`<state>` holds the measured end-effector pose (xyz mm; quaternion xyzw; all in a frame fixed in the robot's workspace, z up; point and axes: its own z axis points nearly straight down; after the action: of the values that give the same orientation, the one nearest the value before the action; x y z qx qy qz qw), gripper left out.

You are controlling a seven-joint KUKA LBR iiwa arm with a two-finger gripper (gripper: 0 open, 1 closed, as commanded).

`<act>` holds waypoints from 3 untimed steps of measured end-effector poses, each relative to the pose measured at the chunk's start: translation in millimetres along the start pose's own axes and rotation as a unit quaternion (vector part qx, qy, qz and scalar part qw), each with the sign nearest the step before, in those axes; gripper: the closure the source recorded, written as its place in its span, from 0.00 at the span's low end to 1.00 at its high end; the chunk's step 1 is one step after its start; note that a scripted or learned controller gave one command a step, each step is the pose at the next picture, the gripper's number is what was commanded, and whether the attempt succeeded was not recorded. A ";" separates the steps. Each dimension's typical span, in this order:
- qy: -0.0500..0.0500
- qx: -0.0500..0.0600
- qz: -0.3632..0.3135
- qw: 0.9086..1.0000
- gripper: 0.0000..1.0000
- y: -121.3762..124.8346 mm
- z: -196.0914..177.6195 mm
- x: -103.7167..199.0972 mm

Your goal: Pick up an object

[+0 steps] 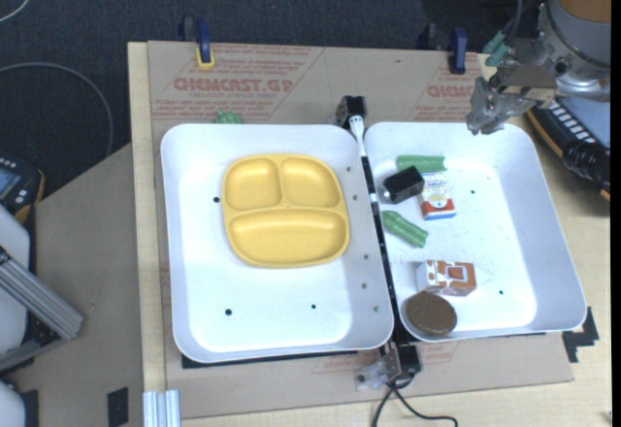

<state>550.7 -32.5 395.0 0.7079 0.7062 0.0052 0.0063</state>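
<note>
My gripper (pixel 485 119) hangs over the far edge of the right bin (pixel 524 221), pointing down, with nothing visible between its fingers. In that bin lie a green block (pixel 419 162), a black object (pixel 404 185), a small red-and-white carton (pixel 438 200), a green pickle-shaped piece (pixel 405 228), a brown-and-white packet (pixel 448 277) and a brown round disc (pixel 430 314). All of them sit in the left half of the bin, to the lower left of the gripper.
The left bin (pixel 194 250) holds a yellow divided plate (pixel 285 210). Blue clamps (pixel 203 42) (pixel 458 49) hold the board at the back. A small green item (pixel 228 117) lies behind the left bin.
</note>
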 end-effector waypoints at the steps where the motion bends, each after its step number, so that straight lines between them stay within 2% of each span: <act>1: 0.001 0.014 -0.001 1.000 1.00 -22.3 97.0 23.3; 2: 0.001 0.012 0.001 1.000 1.00 -41.4 137.4 1.9; 3: 0.002 0.013 -0.004 1.000 1.00 -69.7 185.3 72.4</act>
<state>484.2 39.8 208.5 0.7050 0.7092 -0.0020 -0.0044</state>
